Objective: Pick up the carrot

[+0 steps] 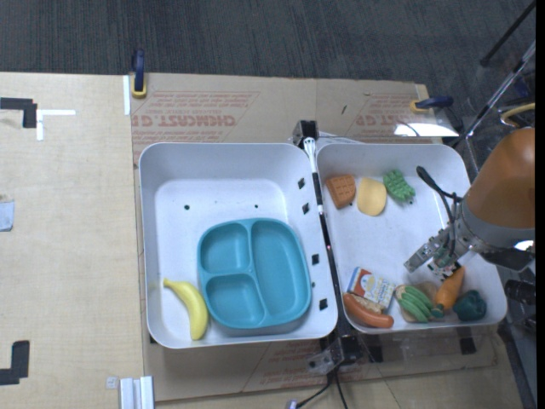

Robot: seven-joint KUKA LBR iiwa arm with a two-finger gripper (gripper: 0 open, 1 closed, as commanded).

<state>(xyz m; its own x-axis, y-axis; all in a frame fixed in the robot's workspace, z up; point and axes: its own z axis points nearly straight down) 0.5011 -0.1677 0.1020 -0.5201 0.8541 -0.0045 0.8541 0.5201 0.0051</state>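
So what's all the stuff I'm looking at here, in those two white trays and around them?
White plastic bins: two, white, side by side on the bench.
Teal divided plate: one, teal, three compartments, in the left bin.
Yellow toy banana: one, yellow, left bin, beside the plate's lower left.
Brown toy bread slice: one, brown, right bin, top left.
Pale yellow rounded toy: one, yellow, right of the bread.
Green leafy toy: one, green, right bin, top.
Small printed carton: one, red and white, right bin, bottom.
Red toy sausage: one, red, below the carton.
Green toy pods: one bunch, green, bottom.
Orange toy carrot: one, orange, bottom right.
Dark teal toy: one, bottom right corner.
Gripper: one, metal, just above the carrot.
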